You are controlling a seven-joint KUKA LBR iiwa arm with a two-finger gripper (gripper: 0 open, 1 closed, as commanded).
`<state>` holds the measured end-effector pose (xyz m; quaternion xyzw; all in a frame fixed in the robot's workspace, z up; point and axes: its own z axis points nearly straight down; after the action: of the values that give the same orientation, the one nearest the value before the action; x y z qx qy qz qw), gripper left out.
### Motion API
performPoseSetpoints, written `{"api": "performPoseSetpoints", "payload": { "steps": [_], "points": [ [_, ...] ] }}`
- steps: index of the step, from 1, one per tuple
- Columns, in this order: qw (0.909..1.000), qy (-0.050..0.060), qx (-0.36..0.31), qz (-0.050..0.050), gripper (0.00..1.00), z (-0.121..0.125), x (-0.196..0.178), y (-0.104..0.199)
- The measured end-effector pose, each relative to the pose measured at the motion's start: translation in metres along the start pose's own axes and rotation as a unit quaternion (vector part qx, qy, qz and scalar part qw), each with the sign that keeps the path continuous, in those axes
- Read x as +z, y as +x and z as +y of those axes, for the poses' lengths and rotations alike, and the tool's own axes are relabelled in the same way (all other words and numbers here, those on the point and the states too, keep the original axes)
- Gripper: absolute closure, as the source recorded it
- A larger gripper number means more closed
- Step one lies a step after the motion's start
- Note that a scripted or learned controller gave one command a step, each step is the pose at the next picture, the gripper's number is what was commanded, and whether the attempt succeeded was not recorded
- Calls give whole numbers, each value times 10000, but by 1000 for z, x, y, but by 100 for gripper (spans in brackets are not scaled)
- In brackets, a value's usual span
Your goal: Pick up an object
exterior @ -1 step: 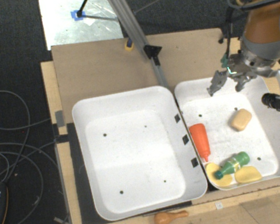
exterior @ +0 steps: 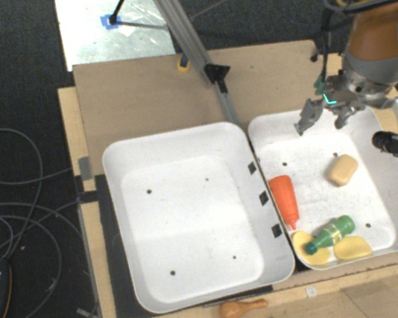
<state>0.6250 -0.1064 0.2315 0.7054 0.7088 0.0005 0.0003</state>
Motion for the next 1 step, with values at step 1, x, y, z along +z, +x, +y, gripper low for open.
{"api": "performPoseSetpoints", "payload": {
  "steps": [1],
  "points": [
    [10000, 27, 7, 2, 0, -1, 62, 5]
  ]
}}
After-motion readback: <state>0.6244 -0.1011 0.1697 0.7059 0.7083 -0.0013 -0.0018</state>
